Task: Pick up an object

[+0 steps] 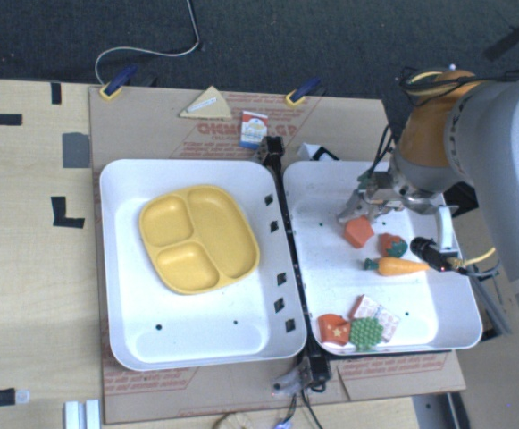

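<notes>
In the right bin [322, 186] lie an orange-red block [359, 231], a small red and green piece [391, 245] and a toy carrot [402, 266]. Near the bin's front edge are a red toy [334, 328], a green knobbly piece [366, 332] and a pink-and-white card [367, 309]. My gripper [364, 211] hangs just behind and above the orange-red block. It is open, with nothing between its fingers.
A yellow divided plate [198, 238] lies in the left bin [121, 266]. Black clips run along the wall between the bins [281, 239]. Behind the bins are a small carton [254, 130] and a triangular wedge [207, 105] on the cardboard.
</notes>
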Controlling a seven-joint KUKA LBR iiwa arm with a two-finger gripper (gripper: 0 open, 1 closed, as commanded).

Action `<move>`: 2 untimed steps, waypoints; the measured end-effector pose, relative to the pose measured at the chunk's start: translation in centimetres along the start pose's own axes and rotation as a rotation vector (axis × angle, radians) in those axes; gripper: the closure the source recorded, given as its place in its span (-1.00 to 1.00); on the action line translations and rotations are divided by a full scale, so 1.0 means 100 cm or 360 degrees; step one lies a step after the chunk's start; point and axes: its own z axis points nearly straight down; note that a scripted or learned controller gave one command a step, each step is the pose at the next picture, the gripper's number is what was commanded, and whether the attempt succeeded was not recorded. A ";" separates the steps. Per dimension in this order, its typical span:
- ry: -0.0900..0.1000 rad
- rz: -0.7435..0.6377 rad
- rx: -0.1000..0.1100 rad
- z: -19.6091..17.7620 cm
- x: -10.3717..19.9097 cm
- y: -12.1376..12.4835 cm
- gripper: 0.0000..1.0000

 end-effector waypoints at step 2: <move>0.0009 -0.0001 0.0012 -0.080 0.052 -0.035 -1.00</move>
